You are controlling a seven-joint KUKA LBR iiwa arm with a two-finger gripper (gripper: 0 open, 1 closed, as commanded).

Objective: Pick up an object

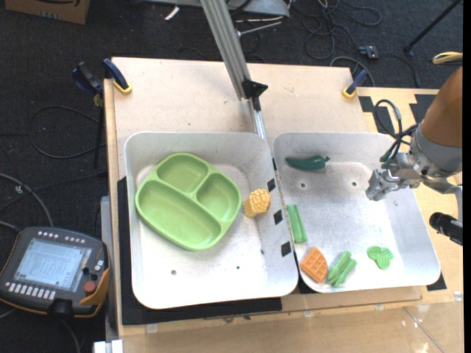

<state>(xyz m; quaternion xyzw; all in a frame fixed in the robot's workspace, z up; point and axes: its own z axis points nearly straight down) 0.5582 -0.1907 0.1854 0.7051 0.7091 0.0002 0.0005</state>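
Two shallow white bins sit side by side on the pale wooden bench (184,98), their inner edges meeting near the middle. The left bin (147,274) carries a light green plastic plate with three compartments (188,200), lying a little toward that bin's far left corner, and a small yellow toy corn cob (256,202) just beside the plate's right rim, close to the bin's right edge.

The right bin (412,226) holds five toy foods. A dark green toy pepper (307,162) lies near the far edge, toward the far left corner. A slim green stick-shaped piece (296,223) runs along the left edge about halfway down. At the near left corner sits an orange waffle-patterned wedge (314,264), and just beside it, to its right, a green toy bean pod (341,268) lies at a slant. A small green leafy piece (380,256) rests near the near right corner.

The grey gripper (375,186) hangs over the right bin's far right part, above bare white floor. Its tips blur into one pale shape at this slant, so I cannot tell whether they are spread or together – no toy shows between them. The nearest pieces are the dark green toy pepper, off toward the far left corner, and the small green leafy piece, off toward the near edge – both well apart from the tips.
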